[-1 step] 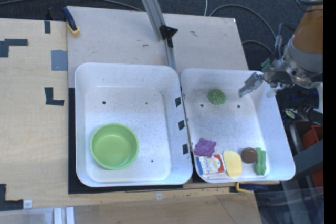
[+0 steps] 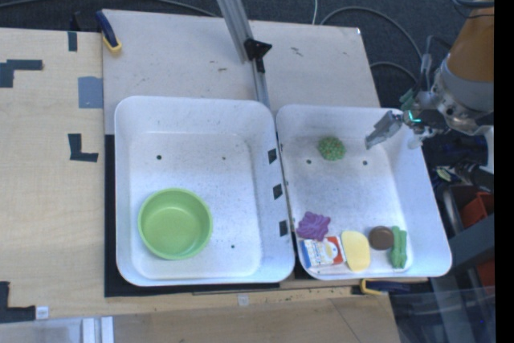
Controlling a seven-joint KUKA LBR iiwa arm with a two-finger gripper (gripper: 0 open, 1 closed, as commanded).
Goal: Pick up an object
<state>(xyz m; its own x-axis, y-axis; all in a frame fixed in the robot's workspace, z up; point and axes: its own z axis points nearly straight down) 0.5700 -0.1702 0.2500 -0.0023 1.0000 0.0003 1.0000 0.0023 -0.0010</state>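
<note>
The right bin [image 2: 418, 181] holds a small green leafy ball [image 2: 330, 148] near its far middle. Along its near edge lie a purple toy [image 2: 313, 226], a red-and-white packet [image 2: 322, 252], a yellow piece [image 2: 356, 250], a brown round piece [image 2: 381, 237] and a green piece [image 2: 398, 247]. My gripper [image 2: 384, 129] hangs over the bin's far right corner, to the right of the green ball and apart from it. Nothing shows between its fingers.
The left bin [image 2: 128, 173] contains a lime green bowl [image 2: 174, 223] at its near left. A slanted metal pole [image 2: 233, 4] runs down to the divide between the bins. Cables [image 2: 337, 12] lie on the floor behind the bench.
</note>
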